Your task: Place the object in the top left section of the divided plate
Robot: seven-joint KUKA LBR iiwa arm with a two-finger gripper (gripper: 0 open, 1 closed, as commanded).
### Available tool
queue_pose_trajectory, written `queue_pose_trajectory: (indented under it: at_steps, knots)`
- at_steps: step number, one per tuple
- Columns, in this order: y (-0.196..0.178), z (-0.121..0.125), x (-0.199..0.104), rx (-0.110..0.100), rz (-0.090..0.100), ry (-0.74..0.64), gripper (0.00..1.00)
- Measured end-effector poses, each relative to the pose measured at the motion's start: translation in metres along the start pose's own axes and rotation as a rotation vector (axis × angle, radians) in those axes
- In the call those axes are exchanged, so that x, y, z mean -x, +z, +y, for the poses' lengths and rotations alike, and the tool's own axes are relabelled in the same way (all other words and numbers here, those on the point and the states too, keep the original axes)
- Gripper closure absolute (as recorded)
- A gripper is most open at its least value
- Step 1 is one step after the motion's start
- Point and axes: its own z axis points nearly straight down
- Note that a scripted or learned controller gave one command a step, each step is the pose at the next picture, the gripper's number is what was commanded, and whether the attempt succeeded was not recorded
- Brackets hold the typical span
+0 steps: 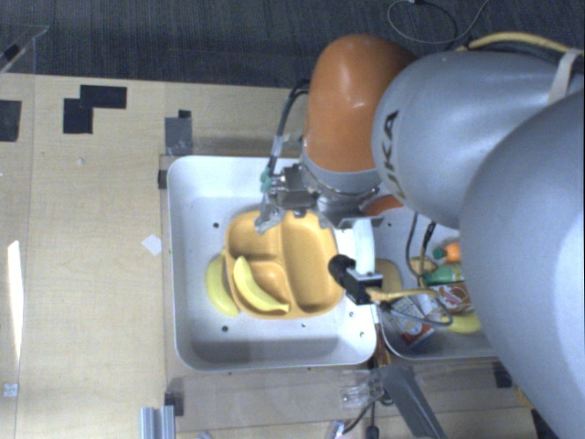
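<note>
Grey arm (494,154) reaches in from the right of frame, its gripper (270,210) over the upper left rim of the yellow divided plate (311,254) in the left white bin (196,208). Gripper opening and any hold: cannot tell. Banana (249,286) lies in the plate's lower left section, with a second yellow piece (217,286) just outside the plate's left edge.

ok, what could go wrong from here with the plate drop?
1. The gripper hangs at the top left rim of the plate. A drop that close to the edge may bounce off into the white bin.
2. I can't see anything held, so this try may come up empty.
3. A banana lies in the lower left section, close by. A nudge could shift it or the plate.
</note>
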Motion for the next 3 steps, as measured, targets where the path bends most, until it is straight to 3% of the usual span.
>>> queue_pose_trajectory:
  at_steps: [1,2,3]
  knots:
    - [-0.011,0.001,-0.001,0.003,0.001,-0.006,1.00]
    - [0.017,0.025,-0.030,-0.005,-0.002,0.384,1.00]
    - [0.007,0.002,0.003,-0.003,0.000,0.127,1.00]
